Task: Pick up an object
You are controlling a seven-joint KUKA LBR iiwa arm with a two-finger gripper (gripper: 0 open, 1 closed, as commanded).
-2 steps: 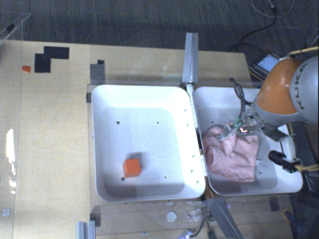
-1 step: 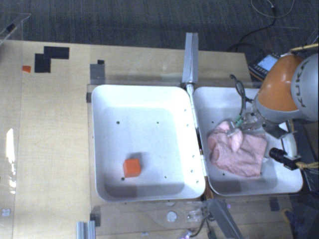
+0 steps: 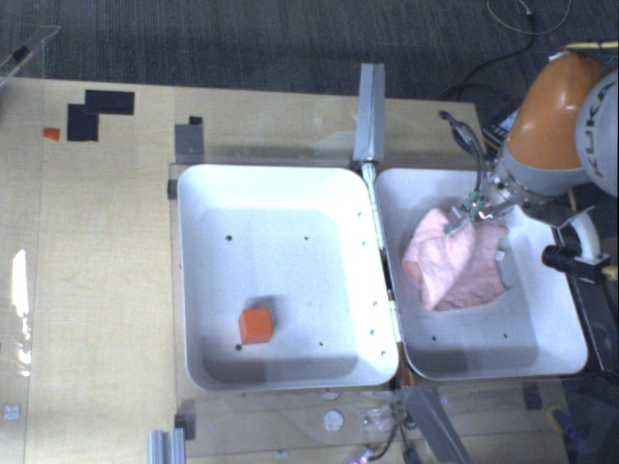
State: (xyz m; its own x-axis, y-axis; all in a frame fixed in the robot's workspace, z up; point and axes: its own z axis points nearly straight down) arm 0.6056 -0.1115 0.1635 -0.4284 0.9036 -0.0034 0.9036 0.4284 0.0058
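A crumpled pink cloth [image 3: 453, 265] lies in the middle of the right bin [image 3: 542, 351]. A small orange cube [image 3: 256, 325] sits in the near part of the left bin [image 3: 203, 259]. My gripper [image 3: 476, 212] hangs over the far right corner of the cloth, at or just above its top edge. The grey arm with its orange band [image 3: 549, 114] reaches in behind it from the right and hides the bin's far right corner.
A grey metal post [image 3: 368, 114] stands at the far end of the ridge between the two bins. Black blocks [image 3: 94, 112] and a small red marker [image 3: 51, 134] lie on the wooden bench at the far left.
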